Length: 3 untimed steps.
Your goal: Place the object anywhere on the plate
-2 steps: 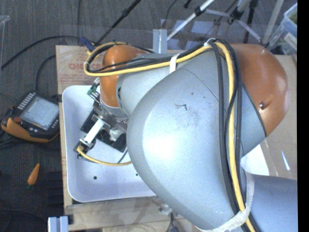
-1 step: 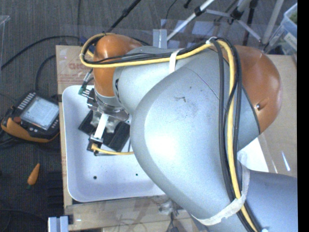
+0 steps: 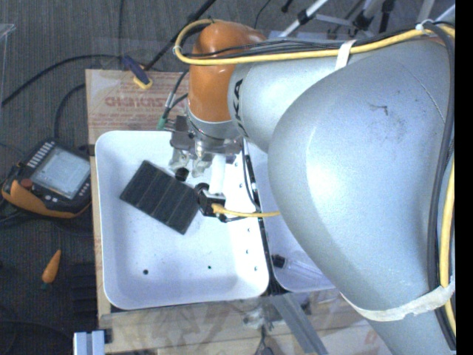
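In the left white bin (image 3: 126, 287), your dark ribbed plate (image 3: 160, 196) lies flat, its long axis slanting from upper left to lower right. The gripper (image 3: 194, 170) hangs just beside the plate's upper right edge, so the plate lies to the lower left of it. You cannot tell whether it carries anything. The grey arm (image 3: 355, 161) covers most of the right bin (image 3: 295, 276). A yellow cable (image 3: 244, 214) loops beside the plate's right corner and could snag.
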Available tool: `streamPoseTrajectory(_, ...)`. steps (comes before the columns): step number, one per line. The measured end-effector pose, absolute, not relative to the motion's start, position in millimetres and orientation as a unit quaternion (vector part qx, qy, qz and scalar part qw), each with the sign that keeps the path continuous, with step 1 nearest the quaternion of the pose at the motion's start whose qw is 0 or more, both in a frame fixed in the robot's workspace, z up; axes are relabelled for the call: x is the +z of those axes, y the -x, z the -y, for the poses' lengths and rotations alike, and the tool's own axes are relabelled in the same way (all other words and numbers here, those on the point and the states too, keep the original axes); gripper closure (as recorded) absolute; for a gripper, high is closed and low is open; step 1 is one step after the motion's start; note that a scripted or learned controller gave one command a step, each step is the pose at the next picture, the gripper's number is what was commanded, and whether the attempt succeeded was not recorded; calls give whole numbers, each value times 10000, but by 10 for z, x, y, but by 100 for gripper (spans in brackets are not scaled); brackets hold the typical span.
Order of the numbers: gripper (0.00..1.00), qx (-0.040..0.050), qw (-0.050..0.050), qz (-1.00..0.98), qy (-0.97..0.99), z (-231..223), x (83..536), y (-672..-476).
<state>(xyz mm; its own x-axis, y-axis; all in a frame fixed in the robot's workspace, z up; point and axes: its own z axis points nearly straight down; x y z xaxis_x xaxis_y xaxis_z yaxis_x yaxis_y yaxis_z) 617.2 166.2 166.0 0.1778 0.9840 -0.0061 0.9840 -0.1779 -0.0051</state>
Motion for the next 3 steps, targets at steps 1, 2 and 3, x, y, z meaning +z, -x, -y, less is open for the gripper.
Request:
streamPoseTrajectory(1, 100, -19, -15, -8488, -5288, -1935, 2064, -6239)
streamPoseTrajectory(2, 100, -46, -2, -5720, -8203, -2043, 1955, -6074)
streamPoseTrajectory(3, 100, -31, 7, -6810, -7323, -2330, 3078, -6685)
